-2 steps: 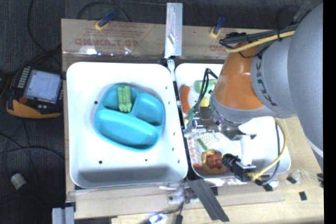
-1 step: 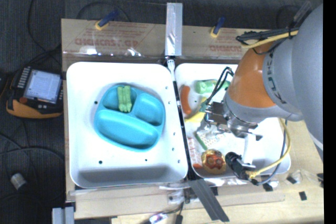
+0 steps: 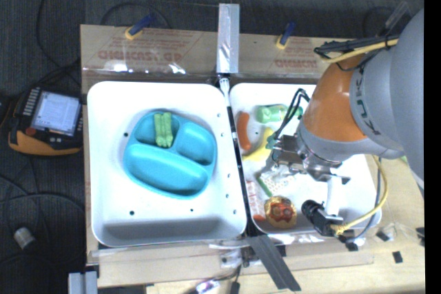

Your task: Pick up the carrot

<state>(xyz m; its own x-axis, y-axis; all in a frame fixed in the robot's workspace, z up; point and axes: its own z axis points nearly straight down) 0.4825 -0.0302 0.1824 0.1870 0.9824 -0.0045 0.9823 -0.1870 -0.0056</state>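
The carrot [image 3: 242, 131] is a small orange stick lying lengthwise against the left wall of the right bin [image 3: 358, 179]. My gripper [image 3: 281, 156] hangs low over the middle of that bin, under the orange-banded wrist. It is to the right of the carrot and slightly nearer the front, with a yellow item [image 3: 257, 148] between them. The arm's body covers much of the bin's right half.
Around the gripper lie a green item [image 3: 270, 112], a white patterned packet [image 3: 271, 182] and a red-and-yellow round item [image 3: 280, 211]. The left bin [image 3: 110, 217] holds a blue divided plate [image 3: 165, 172] with green stalks [image 3: 163, 129].
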